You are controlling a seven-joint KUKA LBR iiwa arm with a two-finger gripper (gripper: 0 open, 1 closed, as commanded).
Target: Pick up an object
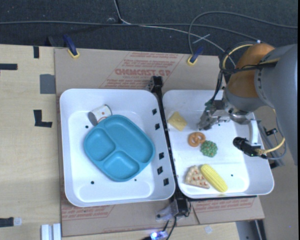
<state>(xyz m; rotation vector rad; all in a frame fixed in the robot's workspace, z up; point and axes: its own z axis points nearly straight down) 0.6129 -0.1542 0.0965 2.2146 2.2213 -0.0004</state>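
Observation:
The right bin point(240, 181) holds several toy foods. A yellow cheese block point(177, 120) lies near its left wall. A glazed doughnut point(196, 139) and a green broccoli piece point(208, 148) sit together in the middle. A waffle wedge point(195, 177) and a corn cob point(214, 178) lie at the front. My gripper point(206, 122) hangs just above and behind the doughnut, to the right of the cheese, with nothing visibly in it.
The left bin point(72, 104) holds a blue compartment plate point(119, 146) and a small tipped cup point(100, 115) behind it. A black divider point(162, 134) runs between the bins. The arm's grey body and orange band point(247, 79) overhang the right bin's back right corner.

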